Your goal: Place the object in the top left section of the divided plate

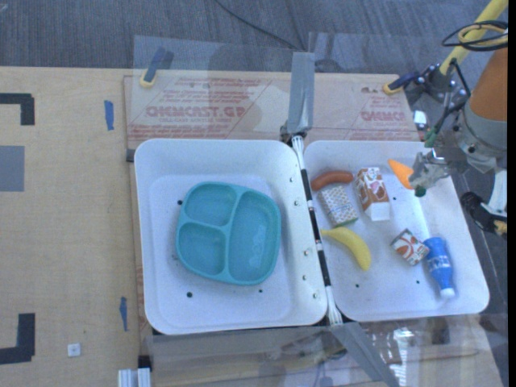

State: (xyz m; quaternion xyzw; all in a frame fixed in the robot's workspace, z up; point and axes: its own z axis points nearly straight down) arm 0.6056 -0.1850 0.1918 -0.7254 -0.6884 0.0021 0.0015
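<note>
Two shallow white bins sit side by side on the wooden tabletop (64, 240). The left bin (153, 184) holds a teal divided plate (229, 234), smooth and rounded, with two small sections on its left and one long section on its right; all three are bare. The plate lies well away from the fingers (421, 185), across the seam between the bins.

The right bin (387, 297) holds the loose items. The fingers hang over its upper right part, at the end of a metal wrist below the orange band; how far apart they stand cannot be told, and nothing can be seen between them. Just beside them, to the upper left, lies a small orange carrot (399, 172), pointed in shape. Further left stands a brown-and-white carton (372, 192), boxy, and beyond it a reddish sausage (332, 179), a smooth curved cylinder. Below the sausage is a patterned packet (339, 205), rectangular. A yellow banana (352, 246) lies below that, curved and glossy. Below the fingers is a small brown-and-white box (409, 247), tilted, and just right of it a blue bottle (439, 268) with a white cap, lying on its side.

A grey tape strip (300, 95) runs across the clear sheet behind the bins.
</note>
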